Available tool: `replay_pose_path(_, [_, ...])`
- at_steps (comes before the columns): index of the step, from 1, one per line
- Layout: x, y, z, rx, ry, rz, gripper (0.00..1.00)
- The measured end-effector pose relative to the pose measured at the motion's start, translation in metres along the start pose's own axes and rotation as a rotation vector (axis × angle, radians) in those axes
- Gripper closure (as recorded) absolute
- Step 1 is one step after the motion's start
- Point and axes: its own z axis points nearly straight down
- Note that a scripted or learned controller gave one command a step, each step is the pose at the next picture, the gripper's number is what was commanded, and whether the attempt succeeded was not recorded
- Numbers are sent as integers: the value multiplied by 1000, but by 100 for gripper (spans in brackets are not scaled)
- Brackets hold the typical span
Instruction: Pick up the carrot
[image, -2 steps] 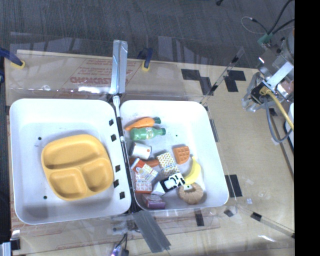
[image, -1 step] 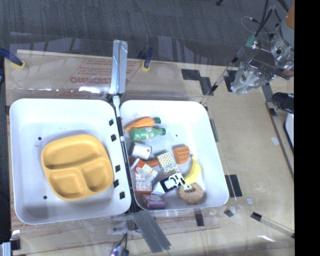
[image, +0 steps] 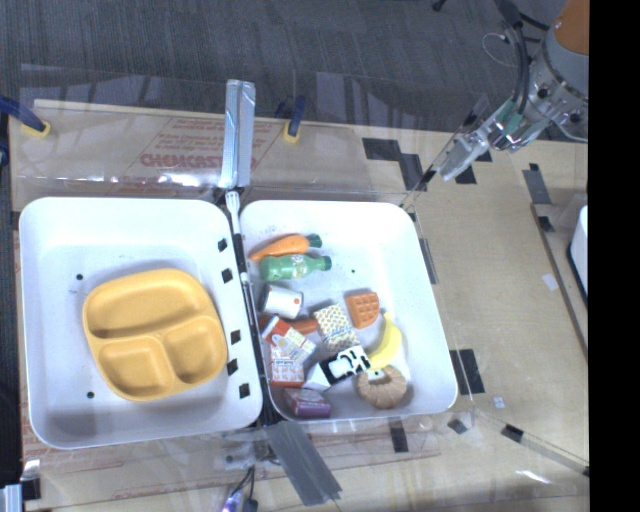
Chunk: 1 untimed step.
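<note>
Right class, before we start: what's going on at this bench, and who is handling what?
A grey robot arm is meant to pick up the carrot. Its gripper hangs outside the bins, above the bench past the right bin's far corner, touching nothing. The carrot lies at the far end of the right bin beside a green bottle, among other toy foods such as a banana. The left bin holds a yellow divided tray.

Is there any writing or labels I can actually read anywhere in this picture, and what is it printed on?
Red print on the clear sheet behind the bins: blurred, unreadable.
Label on the green bottle: too small to read.
Print on the small red and white packages: too small to read.
White marks on the black item: not legible.
No text here can be read with certainty.
</note>
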Motion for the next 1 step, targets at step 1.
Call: replay_pose_path(1, [-15, -46, 1, 4, 1, 602, 100])
